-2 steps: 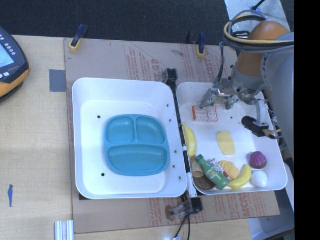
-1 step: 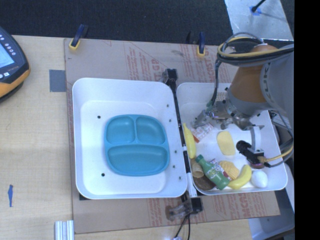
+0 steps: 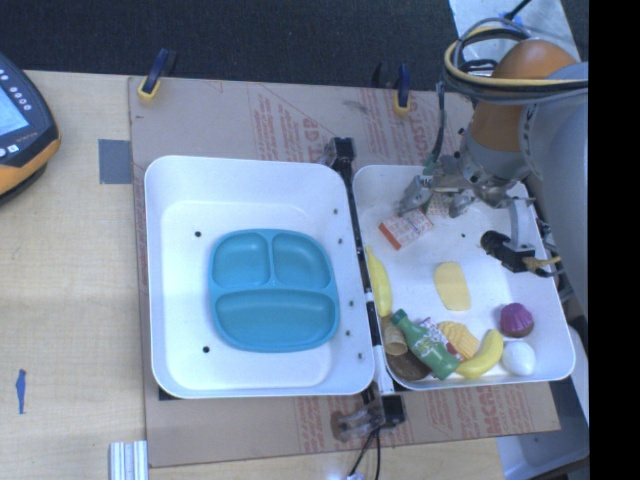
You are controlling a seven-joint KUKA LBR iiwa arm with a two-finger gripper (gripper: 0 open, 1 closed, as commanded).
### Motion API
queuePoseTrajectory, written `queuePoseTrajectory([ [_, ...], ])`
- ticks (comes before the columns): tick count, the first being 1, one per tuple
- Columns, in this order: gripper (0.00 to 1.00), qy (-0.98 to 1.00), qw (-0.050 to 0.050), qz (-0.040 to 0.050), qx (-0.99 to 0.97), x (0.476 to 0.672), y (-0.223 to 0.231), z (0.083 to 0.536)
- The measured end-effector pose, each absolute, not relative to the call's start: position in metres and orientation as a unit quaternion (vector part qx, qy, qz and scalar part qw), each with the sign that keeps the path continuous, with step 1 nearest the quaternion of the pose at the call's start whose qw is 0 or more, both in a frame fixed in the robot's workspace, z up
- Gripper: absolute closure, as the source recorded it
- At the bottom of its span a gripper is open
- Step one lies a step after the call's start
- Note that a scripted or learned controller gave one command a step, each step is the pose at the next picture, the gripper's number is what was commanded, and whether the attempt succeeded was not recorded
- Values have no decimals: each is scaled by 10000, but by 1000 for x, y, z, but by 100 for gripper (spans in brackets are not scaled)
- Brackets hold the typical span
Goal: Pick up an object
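A wooden tabletop [image 3: 70, 298] under cardboard sheeting carries two white bins. The left bin [image 3: 170, 268] holds a blue divided plate [image 3: 273, 290]; the right bin [image 3: 555, 353] holds toy food — a banana [image 3: 484, 354], a green bottle [image 3: 425, 344]. My gripper [image 3: 432, 196] hovers over a small red-and-white packet [image 3: 405, 231], jaws spread, gripping nothing.

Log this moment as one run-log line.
arm: over right bin far end | end effector: above small red-and-white box | grasp: none seen | left bin: blue divided plate
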State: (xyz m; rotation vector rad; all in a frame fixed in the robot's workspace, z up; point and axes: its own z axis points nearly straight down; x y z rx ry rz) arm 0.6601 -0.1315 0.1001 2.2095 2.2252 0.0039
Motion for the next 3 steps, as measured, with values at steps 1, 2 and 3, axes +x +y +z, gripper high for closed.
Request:
queuePoseTrajectory([
  [1,0,7074,27,23,7068,558,-128,97],
  [2,0,7100,15,19,7042,617,-93,134],
  [3,0,7069,-68,-47,7072,486,-107,127],
])
